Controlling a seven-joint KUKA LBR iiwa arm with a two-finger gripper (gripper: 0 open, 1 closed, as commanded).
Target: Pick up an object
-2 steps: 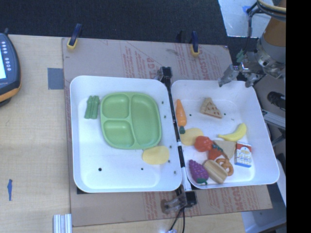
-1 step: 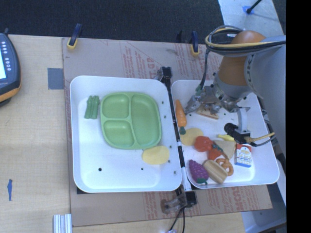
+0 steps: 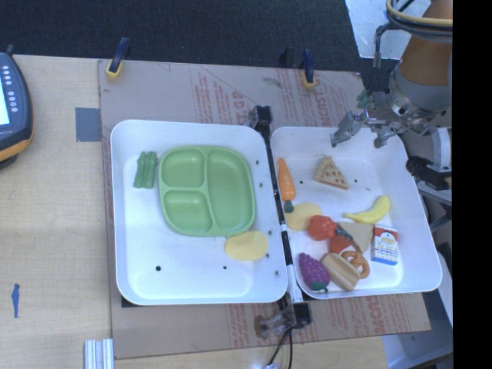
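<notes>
You are looking at a grey arm wearing an orange band, yellow-and-black cables looping above, metallic gripper below.

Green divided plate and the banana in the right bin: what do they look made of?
Green divided plate: likely moulded plastic, one even pale green, matte with soft sheen, rounded compartment ridges. Banana: probably toy plastic, uniform bright yellow, smooth, no real peel marks visible. Both are guesses from look alone.

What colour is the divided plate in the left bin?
The divided plate is light green, seen clearly in the camera view.
</notes>
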